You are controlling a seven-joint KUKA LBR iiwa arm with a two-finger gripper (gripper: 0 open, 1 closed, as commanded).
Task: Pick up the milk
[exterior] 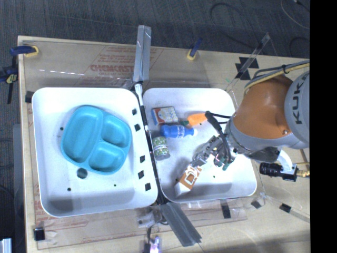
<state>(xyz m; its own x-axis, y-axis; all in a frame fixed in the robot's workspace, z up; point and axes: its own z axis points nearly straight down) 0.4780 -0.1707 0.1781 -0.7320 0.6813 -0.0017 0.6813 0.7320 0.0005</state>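
The claw (pixel 202 159) hangs low in the right bin (pixel 242 186), its fingers closing on the top of the milk carton (pixel 188 177), which lies tilted just below-left. A blue bottle (pixel 177 131) rests up-left of it.

A small milk carton (pixel 188 177), white with orange markings, lies tilted on its side. It rests near the right bin's front wall.

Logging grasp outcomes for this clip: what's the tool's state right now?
Tool: down in the right bin, at the top of the milk carton; whether it is open or closed cannot be told.
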